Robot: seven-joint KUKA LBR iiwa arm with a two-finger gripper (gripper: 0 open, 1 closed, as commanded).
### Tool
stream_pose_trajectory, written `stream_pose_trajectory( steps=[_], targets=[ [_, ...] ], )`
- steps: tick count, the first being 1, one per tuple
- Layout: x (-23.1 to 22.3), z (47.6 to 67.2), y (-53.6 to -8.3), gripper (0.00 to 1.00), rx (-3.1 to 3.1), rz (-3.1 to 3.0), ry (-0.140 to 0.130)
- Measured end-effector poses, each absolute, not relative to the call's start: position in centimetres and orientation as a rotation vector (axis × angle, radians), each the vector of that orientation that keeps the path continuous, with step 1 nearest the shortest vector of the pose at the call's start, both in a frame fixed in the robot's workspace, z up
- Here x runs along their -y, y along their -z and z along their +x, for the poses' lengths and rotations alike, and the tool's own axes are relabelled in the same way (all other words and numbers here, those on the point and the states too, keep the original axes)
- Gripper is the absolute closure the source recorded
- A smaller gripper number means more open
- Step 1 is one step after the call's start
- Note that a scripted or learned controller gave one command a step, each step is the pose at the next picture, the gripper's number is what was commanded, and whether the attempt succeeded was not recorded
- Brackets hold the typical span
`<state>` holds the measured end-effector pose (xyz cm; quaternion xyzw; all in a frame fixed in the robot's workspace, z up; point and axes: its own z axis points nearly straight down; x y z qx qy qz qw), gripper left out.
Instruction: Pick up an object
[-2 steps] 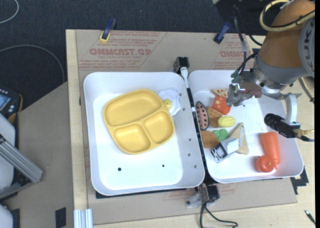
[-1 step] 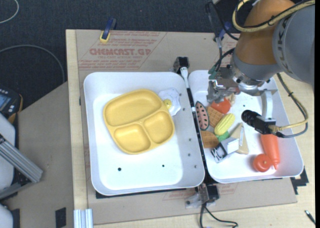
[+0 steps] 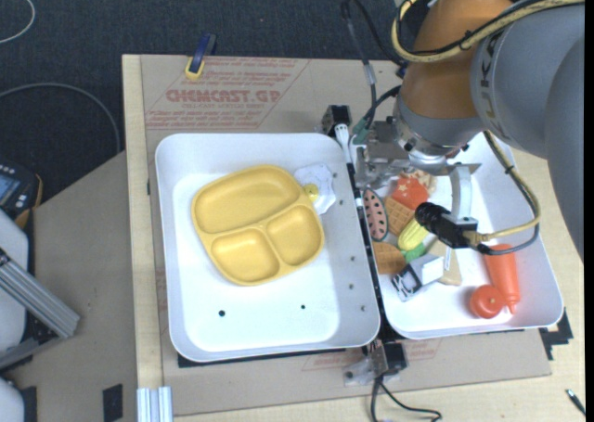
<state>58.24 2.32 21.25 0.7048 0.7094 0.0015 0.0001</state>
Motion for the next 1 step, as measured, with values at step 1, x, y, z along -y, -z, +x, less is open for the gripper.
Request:
stream_pose_trajectory(
  steps=[1],
  targets=[
    [-6.52, 59.99, -23.59, 1.00, -2.226, 2.213, -0.007]
  ],
)
